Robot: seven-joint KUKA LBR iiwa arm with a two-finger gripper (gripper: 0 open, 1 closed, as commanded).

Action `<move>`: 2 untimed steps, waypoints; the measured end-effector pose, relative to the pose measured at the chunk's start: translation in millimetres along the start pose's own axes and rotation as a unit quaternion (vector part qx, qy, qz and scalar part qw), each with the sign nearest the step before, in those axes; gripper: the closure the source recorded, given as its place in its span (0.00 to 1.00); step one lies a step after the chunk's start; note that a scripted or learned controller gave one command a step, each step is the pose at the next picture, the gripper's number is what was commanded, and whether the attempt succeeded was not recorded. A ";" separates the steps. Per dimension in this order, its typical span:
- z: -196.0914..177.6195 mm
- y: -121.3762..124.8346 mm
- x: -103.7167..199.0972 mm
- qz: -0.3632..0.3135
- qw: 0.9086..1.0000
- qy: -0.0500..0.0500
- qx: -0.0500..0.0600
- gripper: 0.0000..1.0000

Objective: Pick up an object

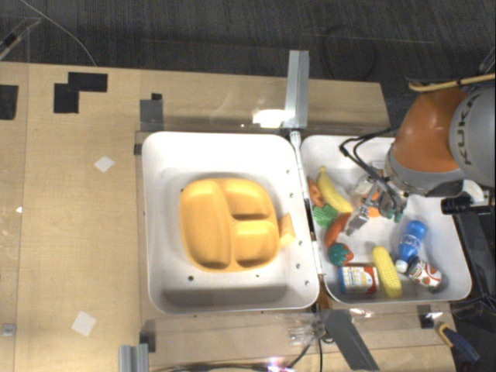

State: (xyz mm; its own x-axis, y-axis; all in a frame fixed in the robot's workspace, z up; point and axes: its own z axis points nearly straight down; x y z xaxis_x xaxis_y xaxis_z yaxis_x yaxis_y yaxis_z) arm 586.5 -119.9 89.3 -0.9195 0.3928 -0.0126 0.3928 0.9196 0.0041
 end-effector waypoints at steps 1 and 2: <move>-14.7 2.8 -3.7 -0.003 1.000 -0.007 -0.002 1.00; -44.1 -45.5 -38.8 -0.022 1.000 0.001 0.001 1.00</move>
